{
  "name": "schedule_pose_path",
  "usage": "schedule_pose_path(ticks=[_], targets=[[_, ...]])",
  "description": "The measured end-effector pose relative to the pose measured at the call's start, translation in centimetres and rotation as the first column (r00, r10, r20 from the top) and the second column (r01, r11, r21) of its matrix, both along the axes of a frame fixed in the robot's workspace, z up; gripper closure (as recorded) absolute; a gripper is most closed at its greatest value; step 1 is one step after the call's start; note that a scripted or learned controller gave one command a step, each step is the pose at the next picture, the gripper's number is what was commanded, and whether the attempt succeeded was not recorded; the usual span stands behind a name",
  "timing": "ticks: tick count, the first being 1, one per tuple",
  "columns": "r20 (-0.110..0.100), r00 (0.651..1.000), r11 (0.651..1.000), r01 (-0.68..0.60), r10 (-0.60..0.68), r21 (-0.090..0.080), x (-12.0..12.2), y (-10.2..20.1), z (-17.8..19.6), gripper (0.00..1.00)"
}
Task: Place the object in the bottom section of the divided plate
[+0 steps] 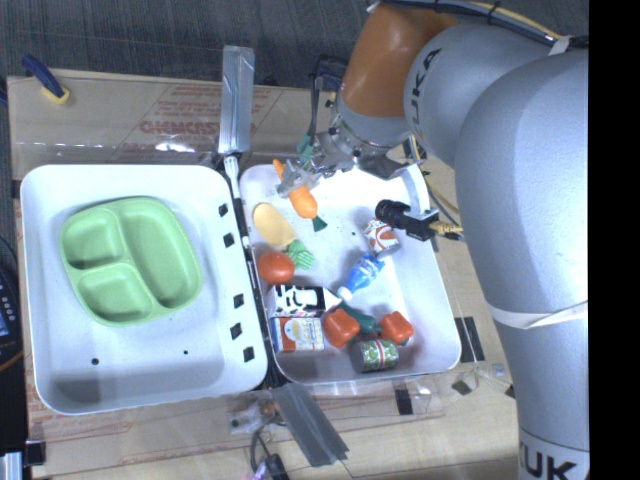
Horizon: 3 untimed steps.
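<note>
The green divided plate (128, 258) lies in the left bin (60, 368), with two small sections on its left and one long section on its right; nothing lies in it. My gripper (297, 173) hangs over the far left corner of the right bin (440, 313). An orange toy carrot (303, 204) with a green top sits directly under the gripper tip, touching or nearly touching it. Whether the carrot is held I cannot tell.
The right bin also holds a tan oval piece (272, 223), a red tomato (275, 266), a blue bottle (362, 273), a red-and-white can (380, 236), a black-and-white carton (298, 298), red peppers (340, 326) and a green can (375, 355). A metal divider (236, 98) separates the bins.
</note>
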State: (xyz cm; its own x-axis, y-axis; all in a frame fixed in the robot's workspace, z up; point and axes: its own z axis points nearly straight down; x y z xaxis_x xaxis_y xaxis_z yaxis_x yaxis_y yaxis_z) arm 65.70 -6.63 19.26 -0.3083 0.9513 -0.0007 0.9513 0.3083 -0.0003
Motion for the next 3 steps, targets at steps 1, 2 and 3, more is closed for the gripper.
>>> schedule_pose_path(ticks=[1,2,3], targets=[[-0.004,0.982,0.982,-0.187,0.187,0.001,-5.9,7.7,1.0,1.00],[-0.004,0.867,0.867,-0.498,0.498,0.003,-12.3,11.9,-0.2,1.00],[-0.004,0.868,0.868,-0.497,0.497,0.002,-12.3,11.9,-0.2,0.00]])
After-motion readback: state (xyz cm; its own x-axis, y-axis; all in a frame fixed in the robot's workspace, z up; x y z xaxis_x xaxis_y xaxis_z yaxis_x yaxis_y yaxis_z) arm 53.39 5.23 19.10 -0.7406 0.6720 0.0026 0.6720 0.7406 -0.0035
